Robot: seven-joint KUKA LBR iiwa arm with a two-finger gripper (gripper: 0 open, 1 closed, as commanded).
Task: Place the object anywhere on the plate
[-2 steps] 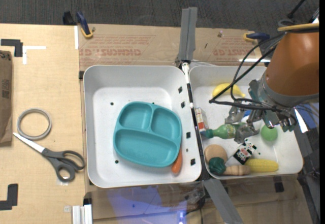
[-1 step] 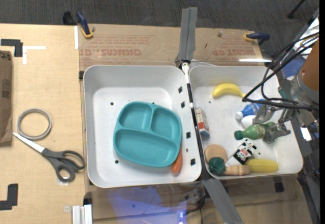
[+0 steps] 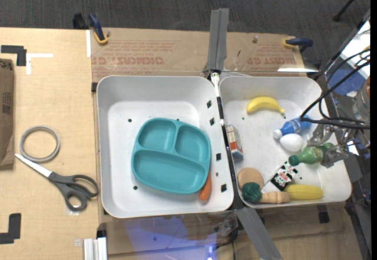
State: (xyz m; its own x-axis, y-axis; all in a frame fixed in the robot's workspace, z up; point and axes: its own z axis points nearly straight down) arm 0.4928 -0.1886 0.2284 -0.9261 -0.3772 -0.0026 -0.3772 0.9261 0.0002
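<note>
A teal divided plate (image 3: 171,157) lies in the left bin (image 3: 112,111). An orange carrot (image 3: 205,190) rests against the plate's lower right rim. The right bin (image 3: 259,135) holds several toys: a yellow banana (image 3: 264,104), a blue and white bottle (image 3: 290,135), a green bottle (image 3: 307,155), a corn cob (image 3: 304,193) and a black and white carton (image 3: 284,177). My gripper (image 3: 327,145) hangs at the right bin's right side, directly beside the green bottle's thick end. Cables and glare blur it there.
A small can (image 3: 234,141) lies along the divider between the bins. A tan round piece (image 3: 250,177), a dark green piece (image 3: 251,193) and a wooden peg (image 3: 275,197) crowd the right bin's front. Scissors (image 3: 62,181) and a tape ring (image 3: 39,143) lie on the bench at left.
</note>
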